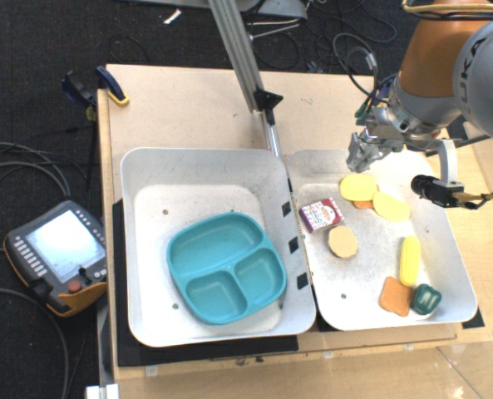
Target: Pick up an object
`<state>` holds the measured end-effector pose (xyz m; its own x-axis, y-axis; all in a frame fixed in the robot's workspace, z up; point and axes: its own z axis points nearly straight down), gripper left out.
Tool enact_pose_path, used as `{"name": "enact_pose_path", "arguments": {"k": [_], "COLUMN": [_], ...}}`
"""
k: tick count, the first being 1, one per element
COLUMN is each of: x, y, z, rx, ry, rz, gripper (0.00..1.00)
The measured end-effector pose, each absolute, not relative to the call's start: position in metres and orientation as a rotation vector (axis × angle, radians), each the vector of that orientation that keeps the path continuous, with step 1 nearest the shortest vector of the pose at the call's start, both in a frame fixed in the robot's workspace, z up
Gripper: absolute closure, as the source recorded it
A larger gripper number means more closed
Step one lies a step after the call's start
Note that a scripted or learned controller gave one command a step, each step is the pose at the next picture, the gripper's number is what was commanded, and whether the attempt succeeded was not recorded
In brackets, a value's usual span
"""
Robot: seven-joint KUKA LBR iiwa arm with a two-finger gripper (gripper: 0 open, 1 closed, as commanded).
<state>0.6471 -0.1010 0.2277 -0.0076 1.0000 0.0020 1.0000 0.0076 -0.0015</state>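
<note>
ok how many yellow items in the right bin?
3. One round yellow piece sits just below the gripper, a second lies beside it toward the bin's middle, and a long yellow corn-like piece lies nearer the front. Others could be hidden under the arm.

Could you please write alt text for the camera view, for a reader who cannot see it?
A grey and orange robot arm reaches in from the right, its tool low over the right bin just above a yellow disc among small toy foods. The left bin holds a teal divided tray.
</note>
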Motion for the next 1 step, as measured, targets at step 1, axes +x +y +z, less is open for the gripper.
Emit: {"name": "enact_pose_path", "arguments": {"k": [1], "x": [0.6514], "y": [-0.0431], "z": [0.2370], "rx": [-2.212], "ry": [-2.231], "rz": [-0.004], "gripper": [1.00]}}
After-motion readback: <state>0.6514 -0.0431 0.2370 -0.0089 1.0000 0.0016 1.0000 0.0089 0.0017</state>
